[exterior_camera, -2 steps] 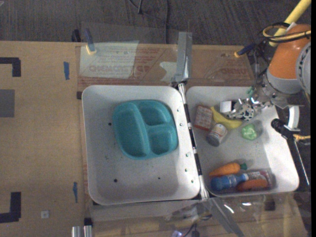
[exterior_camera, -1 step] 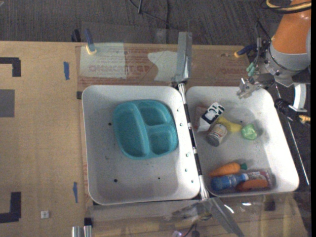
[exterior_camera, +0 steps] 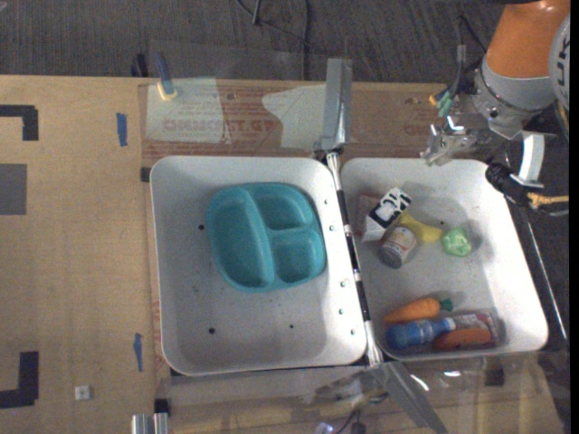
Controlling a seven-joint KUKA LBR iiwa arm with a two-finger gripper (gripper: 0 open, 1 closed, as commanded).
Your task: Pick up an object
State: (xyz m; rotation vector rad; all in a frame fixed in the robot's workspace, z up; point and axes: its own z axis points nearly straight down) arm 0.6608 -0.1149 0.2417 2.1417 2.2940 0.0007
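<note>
My gripper (exterior_camera: 442, 146) hangs over the far rim of the right bin (exterior_camera: 507, 208), at its back left part, apart from every object. Inside that bin lie a black-and-white box (exterior_camera: 389, 208), a small can (exterior_camera: 396, 247), a yellow piece (exterior_camera: 425, 231) and a green lump (exterior_camera: 458, 241) near the middle. An orange carrot (exterior_camera: 416, 310) and a blue bottle (exterior_camera: 419, 334) rest along the near wall. The nearest object to the gripper is the black-and-white box, below and to its left.
The left bin (exterior_camera: 181, 315) holds a teal divided plate (exterior_camera: 267, 238). A metal divider (exterior_camera: 336, 107) rises between the bins at the back. The grey arm with its orange band (exterior_camera: 525, 34) comes in from the upper right, with cables beside the right bin's rim.
</note>
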